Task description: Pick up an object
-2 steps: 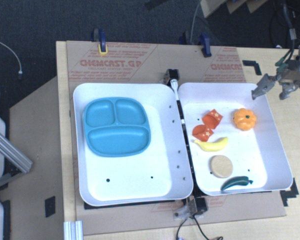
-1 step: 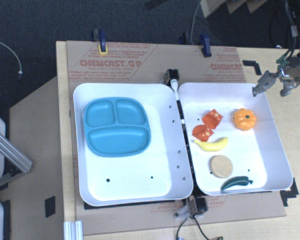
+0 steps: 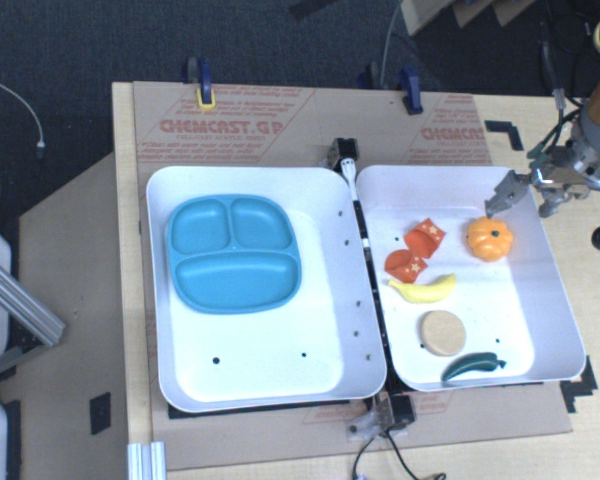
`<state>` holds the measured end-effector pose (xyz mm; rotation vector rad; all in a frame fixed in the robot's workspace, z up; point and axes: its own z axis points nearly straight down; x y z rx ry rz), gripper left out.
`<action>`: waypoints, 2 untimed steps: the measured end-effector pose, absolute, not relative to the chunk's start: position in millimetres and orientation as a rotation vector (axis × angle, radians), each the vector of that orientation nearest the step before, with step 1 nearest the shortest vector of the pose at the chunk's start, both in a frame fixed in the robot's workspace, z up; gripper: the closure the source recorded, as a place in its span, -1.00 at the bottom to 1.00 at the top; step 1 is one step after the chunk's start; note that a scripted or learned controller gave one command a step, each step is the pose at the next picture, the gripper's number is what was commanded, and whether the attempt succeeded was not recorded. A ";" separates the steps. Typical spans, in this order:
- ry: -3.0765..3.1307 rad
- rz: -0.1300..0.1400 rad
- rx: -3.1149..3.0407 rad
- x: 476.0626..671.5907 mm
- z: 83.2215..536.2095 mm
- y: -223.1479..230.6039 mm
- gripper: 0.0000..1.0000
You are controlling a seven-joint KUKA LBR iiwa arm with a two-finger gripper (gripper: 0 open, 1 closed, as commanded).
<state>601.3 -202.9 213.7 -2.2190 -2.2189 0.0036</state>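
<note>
The gripper (image 3: 528, 196) hangs over the upper right part of the right bin (image 3: 555, 298), at the bin's far right rim, with its two fingers spread apart and nothing between them. One finger (image 3: 502, 197) slants down to the left. Its tip sits just above and slightly right of the pumpkin (image 3: 489, 239); whether they touch cannot be told. The pumpkin, orange with a green stem, lies on the bin floor near the right wall, outside the fingers' gap.

To its left lie two red pieces (image 3: 416, 251), one above the other, close together. Just below them a banana (image 3: 424, 288) lies crosswise, near the lower red piece. Under the banana sits a tan disc (image 3: 443, 332), and beneath that a green pepper (image 3: 472, 366) lies near the bin's front rim. Bare white floor shows right of the disc and below the pumpkin, and also along the bin's top left corner.

The left bin (image 3: 270, 368) holds a blue tray (image 3: 235, 253) in its upper left half; its lower half and right side are bare floor.
</note>
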 end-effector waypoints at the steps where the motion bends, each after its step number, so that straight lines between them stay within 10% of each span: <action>1: -2.218 0.004 -2.219 591.5 156.7 -203.7 -1.00; 2: -2.219 0.003 -2.219 588.9 94.8 -206.2 -1.00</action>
